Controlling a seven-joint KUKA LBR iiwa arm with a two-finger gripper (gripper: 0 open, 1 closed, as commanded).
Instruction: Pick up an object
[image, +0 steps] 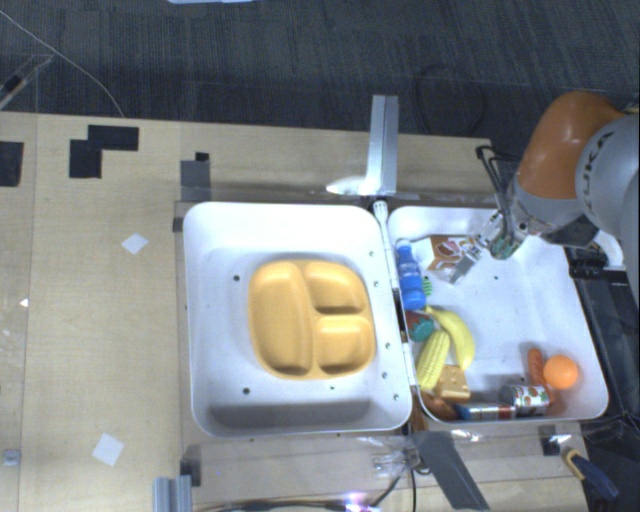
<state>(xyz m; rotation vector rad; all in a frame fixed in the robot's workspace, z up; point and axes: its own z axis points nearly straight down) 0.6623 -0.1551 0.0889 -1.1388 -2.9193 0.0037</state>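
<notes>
Banana (456, 335) lies among toys along the right bin (560, 300) left wall. Gripper (497, 243) hovers over that bin's far end; whether it's clamped or apart, can't tell.

Mustard-yellow sectioned tray (307, 318) in left white bin (205, 300), yellow banana (457, 335), yellow corn cob (433, 359), blue bottle (408, 273), orange ball (562, 372), grey arm (600, 180) with orange band.

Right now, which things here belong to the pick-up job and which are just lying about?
Belongs to the job:
end effector
banana
corn cob
blue bottle
orange
can
right bin

Lying about:
yellow divided tray
left bin
</notes>
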